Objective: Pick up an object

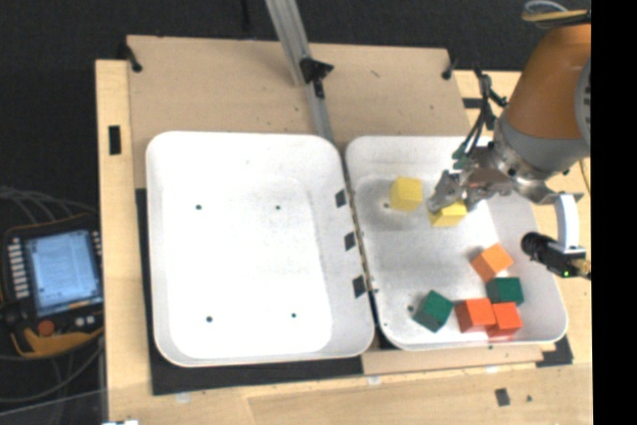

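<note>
Right bin (pixel 398 149), yellow block (pixel 450 213) at jaws (pixel 445 201)

Camera: one, fixed overhead, at a distance. You look down at a slant on both white bins (pixel 249 244); the arm (pixel 547 105) enters from the right.

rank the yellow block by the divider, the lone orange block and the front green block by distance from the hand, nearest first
Measured from the hand:
1. Yellow block, just to its left, toward the divider.
2. Lone orange block, below and right of it.
3. Front green block, near the bin's front edge.
</note>
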Robot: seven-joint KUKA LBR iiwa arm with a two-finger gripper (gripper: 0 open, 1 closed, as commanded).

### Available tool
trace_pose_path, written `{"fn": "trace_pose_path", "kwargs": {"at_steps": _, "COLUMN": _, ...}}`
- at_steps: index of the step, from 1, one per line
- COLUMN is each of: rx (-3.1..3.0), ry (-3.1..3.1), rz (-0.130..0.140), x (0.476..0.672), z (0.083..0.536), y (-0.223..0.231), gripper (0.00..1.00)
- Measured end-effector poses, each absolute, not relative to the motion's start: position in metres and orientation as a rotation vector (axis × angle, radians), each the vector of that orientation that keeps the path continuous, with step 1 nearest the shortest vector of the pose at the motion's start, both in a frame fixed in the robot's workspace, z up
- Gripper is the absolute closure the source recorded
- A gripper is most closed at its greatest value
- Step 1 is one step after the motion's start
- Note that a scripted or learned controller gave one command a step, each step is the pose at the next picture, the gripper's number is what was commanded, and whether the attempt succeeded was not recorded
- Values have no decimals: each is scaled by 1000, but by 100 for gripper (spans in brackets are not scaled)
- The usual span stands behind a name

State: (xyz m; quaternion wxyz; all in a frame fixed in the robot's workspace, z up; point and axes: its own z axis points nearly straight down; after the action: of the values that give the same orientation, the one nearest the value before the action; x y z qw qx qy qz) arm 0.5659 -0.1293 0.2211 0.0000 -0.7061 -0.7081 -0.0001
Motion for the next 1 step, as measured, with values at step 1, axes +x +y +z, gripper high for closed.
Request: {"fn": "trace_pose_path", "kwargs": {"at_steps": 1, "rx": -2212, "ry": -2229, "rz": -3, "x": 563, "z": 234, "y": -73, "gripper": 100}}
